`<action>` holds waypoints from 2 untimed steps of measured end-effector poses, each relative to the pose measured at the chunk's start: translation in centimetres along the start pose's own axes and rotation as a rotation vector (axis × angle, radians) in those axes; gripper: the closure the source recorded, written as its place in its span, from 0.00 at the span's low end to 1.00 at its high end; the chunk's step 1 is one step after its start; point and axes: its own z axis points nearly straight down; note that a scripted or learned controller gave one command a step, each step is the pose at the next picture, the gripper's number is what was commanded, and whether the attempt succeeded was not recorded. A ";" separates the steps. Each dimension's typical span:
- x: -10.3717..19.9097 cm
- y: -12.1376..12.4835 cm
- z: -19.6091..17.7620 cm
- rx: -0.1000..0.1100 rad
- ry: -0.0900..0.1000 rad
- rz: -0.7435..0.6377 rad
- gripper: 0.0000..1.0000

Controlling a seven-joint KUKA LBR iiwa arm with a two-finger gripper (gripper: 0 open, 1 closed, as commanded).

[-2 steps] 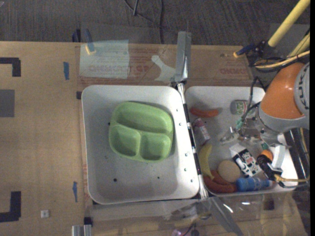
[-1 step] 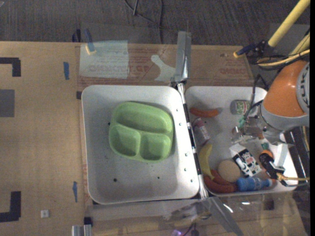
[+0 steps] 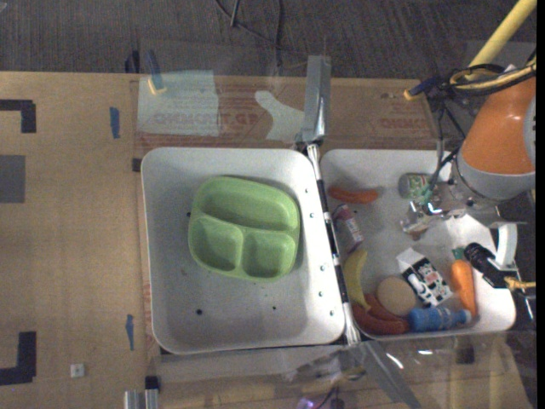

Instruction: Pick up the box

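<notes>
The box (image 3: 426,279) is a small white carton with black and red print, lying flat in the right bin (image 3: 387,170) toward its near right side. My gripper (image 3: 421,214) hangs over the same bin, a little beyond the box and to its left, apart from it. The grey arm with its orange band (image 3: 502,139) reaches in from the right above it.
Around the box lie a carrot (image 3: 464,285), a blue bottle (image 3: 436,319), a tan round item (image 3: 396,296), a red sausage (image 3: 381,320) and a banana (image 3: 353,275). A small can (image 3: 415,184) sits behind the gripper. The left bin (image 3: 166,254) holds a green divided tray (image 3: 245,228).
</notes>
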 end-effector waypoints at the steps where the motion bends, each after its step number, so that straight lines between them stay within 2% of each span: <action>1: -4.9 -1.3 -5.8 0.002 -0.001 0.415 1.00; 2: -7.6 9.3 -12.5 0.001 -0.002 0.490 1.00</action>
